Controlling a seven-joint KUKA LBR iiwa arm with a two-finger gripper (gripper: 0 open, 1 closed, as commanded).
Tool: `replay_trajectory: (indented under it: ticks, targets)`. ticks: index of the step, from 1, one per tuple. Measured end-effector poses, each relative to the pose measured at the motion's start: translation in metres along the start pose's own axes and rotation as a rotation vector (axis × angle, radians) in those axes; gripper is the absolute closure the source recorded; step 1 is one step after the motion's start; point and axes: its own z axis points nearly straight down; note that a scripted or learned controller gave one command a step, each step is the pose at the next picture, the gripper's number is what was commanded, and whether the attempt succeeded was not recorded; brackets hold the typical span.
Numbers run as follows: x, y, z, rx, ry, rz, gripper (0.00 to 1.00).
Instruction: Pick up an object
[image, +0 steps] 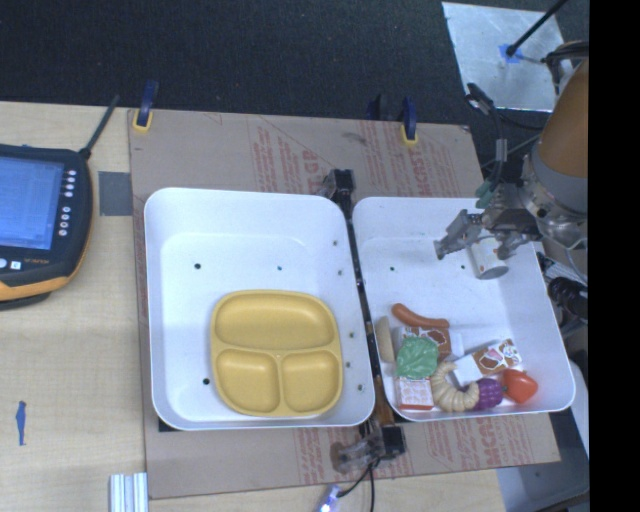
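Note:
My gripper (468, 254) hangs over the far part of the right bin (400, 225), its two fingers spread apart with nothing between them. The toy foods lie in a heap at the bin's near end, well below the gripper in the view: a red-brown sausage (420, 318), a green leafy piece (417, 356), a red and white packet (415, 393), a beige ring (453, 393), purple grapes (489, 394), a red tomato (521, 386) and a brown and white packet (498, 355). A tan stick (384, 340) lies against the bin's left wall.
The left bin (200, 225) holds a yellow three-compartment plate (277, 352). A tablet with an orange rim (40, 220) rests on the bench at far left. Clamps (408, 110) grip the cardboard's far edge. Bare white floor lies under the gripper.

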Motion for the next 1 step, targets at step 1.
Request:
replay_trajectory:
  ticks: [1]
  targets:
    - [-0.0074,-0.005,0.1436,0.002,0.0,0.0,0.0]
